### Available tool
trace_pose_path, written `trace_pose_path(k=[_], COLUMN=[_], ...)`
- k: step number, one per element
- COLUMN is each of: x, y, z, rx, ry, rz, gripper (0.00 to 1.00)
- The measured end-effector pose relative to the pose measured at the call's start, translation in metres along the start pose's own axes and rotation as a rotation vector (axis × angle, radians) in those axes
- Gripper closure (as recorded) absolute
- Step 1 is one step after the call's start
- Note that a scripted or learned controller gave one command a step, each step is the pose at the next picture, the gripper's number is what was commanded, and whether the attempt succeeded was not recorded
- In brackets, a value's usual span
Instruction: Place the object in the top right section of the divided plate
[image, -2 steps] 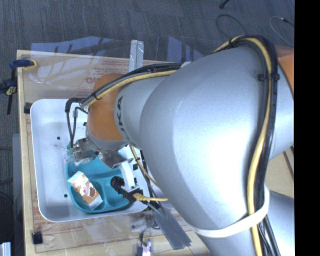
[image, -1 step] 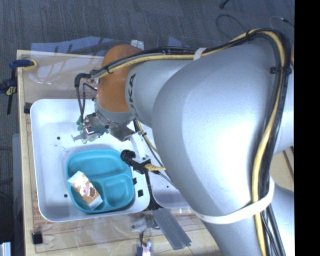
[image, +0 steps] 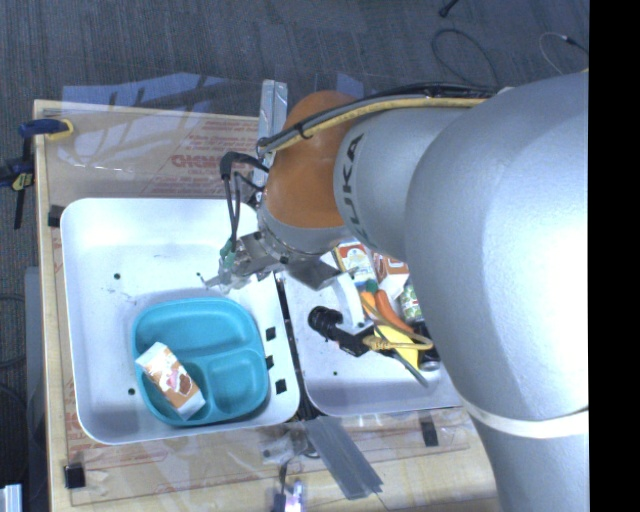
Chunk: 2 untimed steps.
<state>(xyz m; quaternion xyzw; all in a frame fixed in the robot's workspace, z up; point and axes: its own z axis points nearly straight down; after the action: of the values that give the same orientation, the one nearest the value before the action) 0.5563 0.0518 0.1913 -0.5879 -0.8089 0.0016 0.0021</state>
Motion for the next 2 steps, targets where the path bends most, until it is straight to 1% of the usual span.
trace_pose_path(k=[1, 2], x=[-0.057, -0.130], y=[-0.014, -0.033], z=[0.001, -0.001], rx=[0.001, -0.004], ry=[0.000, -0.002], rz=[-0.305, -0.279], gripper=[1.00, 1.00])
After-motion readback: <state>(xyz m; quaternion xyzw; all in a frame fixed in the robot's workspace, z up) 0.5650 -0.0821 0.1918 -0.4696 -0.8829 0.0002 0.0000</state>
